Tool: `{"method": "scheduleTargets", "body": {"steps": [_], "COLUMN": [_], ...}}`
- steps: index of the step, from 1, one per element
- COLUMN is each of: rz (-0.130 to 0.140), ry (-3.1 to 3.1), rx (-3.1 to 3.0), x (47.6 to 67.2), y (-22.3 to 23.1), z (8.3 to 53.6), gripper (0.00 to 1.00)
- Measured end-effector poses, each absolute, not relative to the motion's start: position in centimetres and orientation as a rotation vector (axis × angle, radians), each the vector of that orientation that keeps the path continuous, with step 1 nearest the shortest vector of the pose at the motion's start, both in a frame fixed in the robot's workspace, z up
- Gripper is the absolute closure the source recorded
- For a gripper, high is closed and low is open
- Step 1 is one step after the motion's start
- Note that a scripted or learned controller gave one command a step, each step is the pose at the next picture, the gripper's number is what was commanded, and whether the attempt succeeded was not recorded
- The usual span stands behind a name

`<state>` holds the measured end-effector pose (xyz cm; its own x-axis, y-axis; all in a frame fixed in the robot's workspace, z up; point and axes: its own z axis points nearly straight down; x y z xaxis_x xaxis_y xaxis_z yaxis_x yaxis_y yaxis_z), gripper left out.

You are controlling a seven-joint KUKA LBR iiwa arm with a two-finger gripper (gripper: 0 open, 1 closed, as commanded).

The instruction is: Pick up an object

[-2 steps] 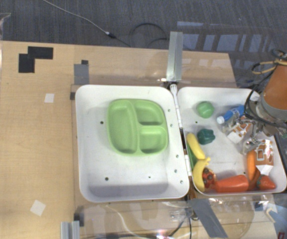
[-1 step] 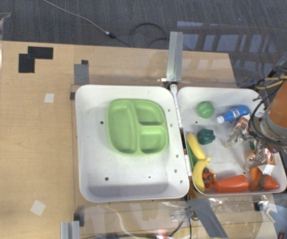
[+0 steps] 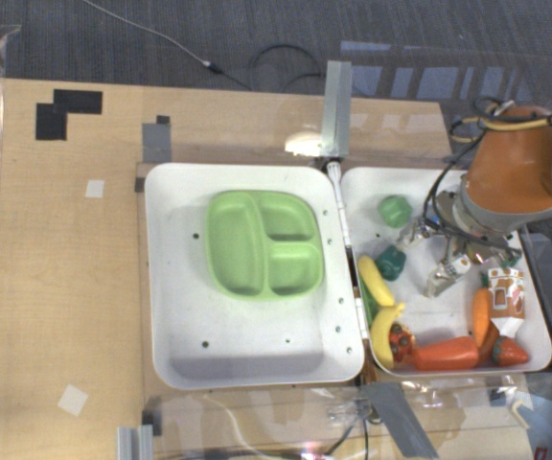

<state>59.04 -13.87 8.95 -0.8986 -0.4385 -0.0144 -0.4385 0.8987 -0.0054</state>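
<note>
Lower right of frame: red pepper, carrot and banana are lying along the right bin's near edge. Gripper is hovering mid-bin with fingers spread, gripping nothing, dark green toy just left of it. Light green ball is sitting further back. Green divided plate is resting in the left bin.

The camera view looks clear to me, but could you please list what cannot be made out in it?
- Gripper: small and dim under the arm's orange band; whether its fingers are open or shut cannot be told.
- Carton: label too small to read.
- Small toy beside the banana: too small to identify.
</note>
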Motion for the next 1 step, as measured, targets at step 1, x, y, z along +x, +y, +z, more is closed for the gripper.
{"method": "scheduleTargets", "body": {"steps": [1], "rz": [-0.005], "ry": [3.079], "rx": [-0.546], "x": [58.74], "y": [-9.55], "z": [8.99], "gripper": [0.0]}}
